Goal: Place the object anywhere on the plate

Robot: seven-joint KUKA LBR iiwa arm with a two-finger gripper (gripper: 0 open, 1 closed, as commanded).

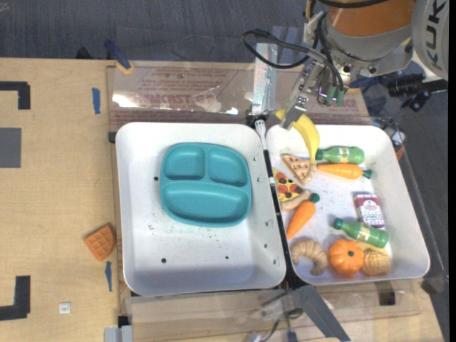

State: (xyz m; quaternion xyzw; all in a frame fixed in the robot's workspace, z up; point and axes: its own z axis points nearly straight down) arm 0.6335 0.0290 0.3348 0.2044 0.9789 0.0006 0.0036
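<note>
Hovering at the right bin's (410, 212) back rim, your gripper (292, 116) touches the banana (308, 134); its grip you cannot tell. The plate (205, 184) lies open, well apart.

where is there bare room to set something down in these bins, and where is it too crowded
The teal plate has three bare compartments. The left bin has bare floor along the near edge, below the plate, and a strip on its left. The right bin is crowded: banana, pizza slices, carrots, bottles, croissant, pumpkin. Only a small patch between carrots and packet is free.
</note>
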